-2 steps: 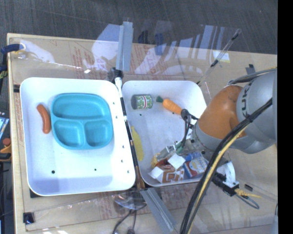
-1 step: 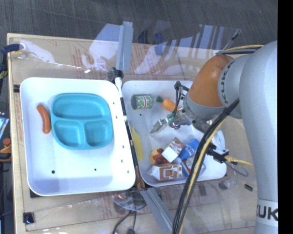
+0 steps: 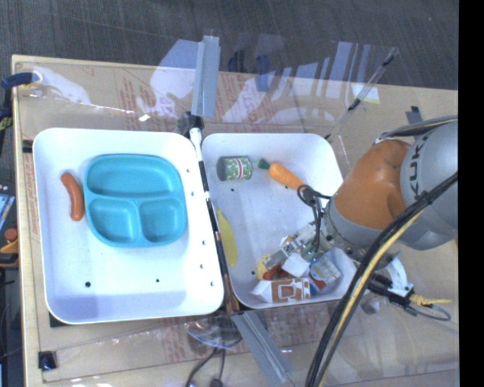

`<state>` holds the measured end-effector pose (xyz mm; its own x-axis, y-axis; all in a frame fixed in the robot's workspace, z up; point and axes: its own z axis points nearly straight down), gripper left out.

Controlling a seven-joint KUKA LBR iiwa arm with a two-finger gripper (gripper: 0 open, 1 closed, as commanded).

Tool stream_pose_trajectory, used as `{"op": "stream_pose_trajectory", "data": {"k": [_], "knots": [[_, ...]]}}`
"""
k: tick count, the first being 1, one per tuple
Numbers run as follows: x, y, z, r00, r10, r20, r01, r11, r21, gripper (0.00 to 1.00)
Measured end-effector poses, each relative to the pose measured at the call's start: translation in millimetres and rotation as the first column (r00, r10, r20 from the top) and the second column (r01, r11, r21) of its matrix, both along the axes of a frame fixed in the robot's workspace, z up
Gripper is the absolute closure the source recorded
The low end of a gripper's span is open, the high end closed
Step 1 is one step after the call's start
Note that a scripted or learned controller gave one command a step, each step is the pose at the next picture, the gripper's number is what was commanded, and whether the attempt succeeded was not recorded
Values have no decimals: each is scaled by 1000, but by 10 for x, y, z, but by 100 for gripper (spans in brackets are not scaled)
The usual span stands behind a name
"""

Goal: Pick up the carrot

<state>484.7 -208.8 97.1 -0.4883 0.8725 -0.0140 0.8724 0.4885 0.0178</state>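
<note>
Camera view, looking down at a slant, gave us two white bins side by side on the bench. We saw the carrot (image 3: 285, 175) lying in the right bin (image 3: 250, 224), near its far wall, orange with a small green tip pointing toward a little green can (image 3: 235, 168) that lay on its side just beside it. Nothing touched the carrot. We found the arm (image 3: 387, 196) reaching in from the right, its orange band above the near right corner of that bin. Its gripper (image 3: 305, 248) hung low over a clutter of small packets (image 3: 294, 276) in that near corner, well apart from the carrot; we could not tell whether the pincer stood apart or together, since wrist and clutter muddled it. A yellow item (image 3: 226, 244) lay along the right bin's left wall. In the left bin (image 3: 121, 293) we saw a blue divided tray (image 3: 135, 198), with a reddish sausage (image 3: 73, 195) lying just beside its left edge.
</note>
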Motion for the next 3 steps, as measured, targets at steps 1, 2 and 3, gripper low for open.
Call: {"op": "stream_pose_trajectory", "data": {"k": [1, 2, 3], "knots": [[836, 346, -63, 986, -164, -25, 164, 986, 4, 0], [1546, 10, -62, 959, -281, -26, 281, 960, 4, 0], [1553, 31, 30, 962, -272, -28, 272, 962, 4, 100]]}}
